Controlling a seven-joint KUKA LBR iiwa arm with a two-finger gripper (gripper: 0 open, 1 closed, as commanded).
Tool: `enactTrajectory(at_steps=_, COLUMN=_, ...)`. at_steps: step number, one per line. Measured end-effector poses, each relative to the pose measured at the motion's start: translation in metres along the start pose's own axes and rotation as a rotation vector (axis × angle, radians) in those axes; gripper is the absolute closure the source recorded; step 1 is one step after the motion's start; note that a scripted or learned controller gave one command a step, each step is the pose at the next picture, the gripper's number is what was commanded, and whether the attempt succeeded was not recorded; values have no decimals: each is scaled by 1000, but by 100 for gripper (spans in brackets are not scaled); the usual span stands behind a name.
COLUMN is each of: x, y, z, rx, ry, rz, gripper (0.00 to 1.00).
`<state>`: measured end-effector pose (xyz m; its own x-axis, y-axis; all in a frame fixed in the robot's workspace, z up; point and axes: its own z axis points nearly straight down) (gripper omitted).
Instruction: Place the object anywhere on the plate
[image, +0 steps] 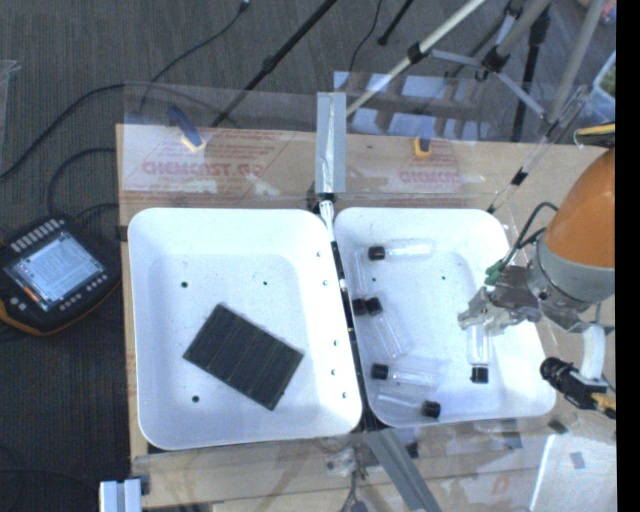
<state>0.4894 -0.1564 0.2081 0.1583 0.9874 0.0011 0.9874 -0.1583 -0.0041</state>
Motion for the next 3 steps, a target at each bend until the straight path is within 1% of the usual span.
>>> enactTrajectory(at_steps=1, x=119, y=70, z=-47, rx=0, ry=-2, rz=-123, gripper=100)
enactTrajectory(at_steps=2, x=187, y=110, z=26, rx=0, ry=-4, rz=-270, gripper=100)
enactTrajectory(at_steps=3, x=282, y=136, z=26, rx=-2, ry=-4, rz=-655, gripper=100)
